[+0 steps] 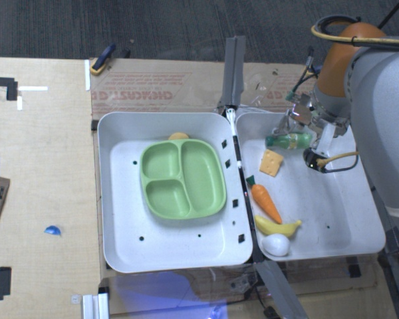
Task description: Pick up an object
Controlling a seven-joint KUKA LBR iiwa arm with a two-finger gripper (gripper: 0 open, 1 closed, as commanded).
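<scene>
1. Gripper sits low at the back edge of the right shallow white bin, right over a green translucent bottle-like object lying on its side. Cannot tell what state the gripper is in; too blurred and crowded by the wrist. Cannot tell either whether it touches the green object.
2. Grey arm with orange band comes in from the right edge of the desk.
3. Likely target: the green object, near the back of the right bin, just behind a yellow cheese-like wedge.
4. Other right-bin items, toward the front-left corner: orange plastic carrot, yellow plastic banana, white egg-shaped object. Banana and egg touch or nearly so.
5. Left shallow white bin holds a pale green three-compartment plastic tray; a small yellowish item peeks out behind its back edge.
6. Doing the step well, as a judgement: centre across the narrow width of the green object, not along its length, and go low enough to grip below its roundest part. It looks smooth and rounded, so it may roll or squirt out. Keep off the cheese wedge and the back wall. Lift straight up.
</scene>
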